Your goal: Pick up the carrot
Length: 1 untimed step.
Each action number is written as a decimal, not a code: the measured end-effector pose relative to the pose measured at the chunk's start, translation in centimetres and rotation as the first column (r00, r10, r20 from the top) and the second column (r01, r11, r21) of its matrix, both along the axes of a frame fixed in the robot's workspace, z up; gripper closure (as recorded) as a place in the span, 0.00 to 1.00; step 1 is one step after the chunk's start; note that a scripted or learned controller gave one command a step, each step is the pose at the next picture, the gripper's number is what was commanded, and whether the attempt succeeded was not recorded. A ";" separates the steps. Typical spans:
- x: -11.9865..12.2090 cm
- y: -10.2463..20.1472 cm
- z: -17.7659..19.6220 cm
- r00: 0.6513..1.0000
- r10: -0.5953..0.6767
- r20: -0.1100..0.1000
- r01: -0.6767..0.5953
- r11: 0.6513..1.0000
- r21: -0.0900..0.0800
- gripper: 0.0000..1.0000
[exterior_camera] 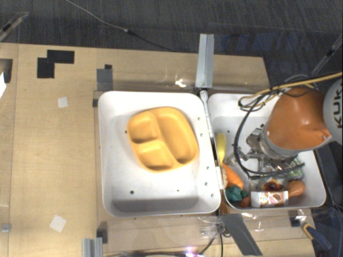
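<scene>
Carrot (232,174) was seen lying at the right bin's (222,108) left edge, just above a green item (234,193). The gripper (265,167) was poised just beside it; its grip could not be judged. The approach step was judged underway; a leftward shift was required.

We see a pale wooden tabletop (53,159) carrying two shallow white bins side by side. The left bin (115,197) and the right bin (228,103) touch along a shared edge, where a grey metal bracket (204,60) stands at the far side. Black patches (53,62) mark the far left of the wood, and small pale squares (58,223) lie flat on it.
</scene>
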<state>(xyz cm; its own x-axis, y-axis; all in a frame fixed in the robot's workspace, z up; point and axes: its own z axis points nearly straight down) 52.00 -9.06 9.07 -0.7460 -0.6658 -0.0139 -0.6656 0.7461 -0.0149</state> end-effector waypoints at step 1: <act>-1.4 0.4 0.1 0.993 -0.117 0.010 0.117 0.993 0.001 0.00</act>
